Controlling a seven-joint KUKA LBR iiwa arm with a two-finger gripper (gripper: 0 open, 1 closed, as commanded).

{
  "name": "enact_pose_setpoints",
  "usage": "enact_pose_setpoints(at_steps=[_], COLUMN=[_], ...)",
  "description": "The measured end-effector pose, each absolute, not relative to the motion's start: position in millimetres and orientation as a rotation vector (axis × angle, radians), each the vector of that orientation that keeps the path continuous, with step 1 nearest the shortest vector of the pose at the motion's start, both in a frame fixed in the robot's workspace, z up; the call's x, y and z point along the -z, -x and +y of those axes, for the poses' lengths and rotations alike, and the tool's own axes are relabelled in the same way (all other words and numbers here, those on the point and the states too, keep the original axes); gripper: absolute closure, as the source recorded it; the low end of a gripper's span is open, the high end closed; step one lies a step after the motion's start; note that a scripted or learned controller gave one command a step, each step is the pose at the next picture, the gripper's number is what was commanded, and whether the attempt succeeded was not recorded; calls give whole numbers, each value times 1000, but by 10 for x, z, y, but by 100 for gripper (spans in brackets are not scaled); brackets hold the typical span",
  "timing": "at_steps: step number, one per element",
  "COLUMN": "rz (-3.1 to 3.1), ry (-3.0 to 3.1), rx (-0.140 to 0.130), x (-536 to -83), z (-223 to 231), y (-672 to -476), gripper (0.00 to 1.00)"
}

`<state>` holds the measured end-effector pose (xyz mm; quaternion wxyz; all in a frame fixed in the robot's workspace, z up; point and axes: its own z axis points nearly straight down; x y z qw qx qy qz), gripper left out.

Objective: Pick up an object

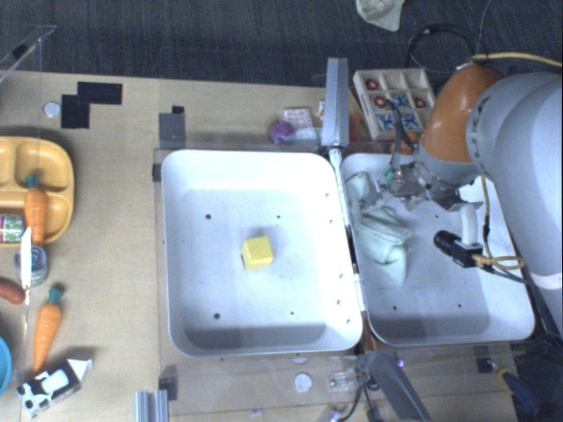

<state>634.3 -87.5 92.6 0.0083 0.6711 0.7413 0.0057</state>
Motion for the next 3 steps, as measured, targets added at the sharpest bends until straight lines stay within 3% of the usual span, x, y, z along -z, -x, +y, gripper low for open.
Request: enact_pose_setpoints(at_steps=[1, 2, 3], rz=[2386, 2321, 2483], ry=[-2015, -2106, -1893], rx=[-19, -8, -18], x=[-933, -1223, -938], z=[-874, -1149, -1078], y=[-6054, -6305, -6098], gripper=[0, 0, 0])
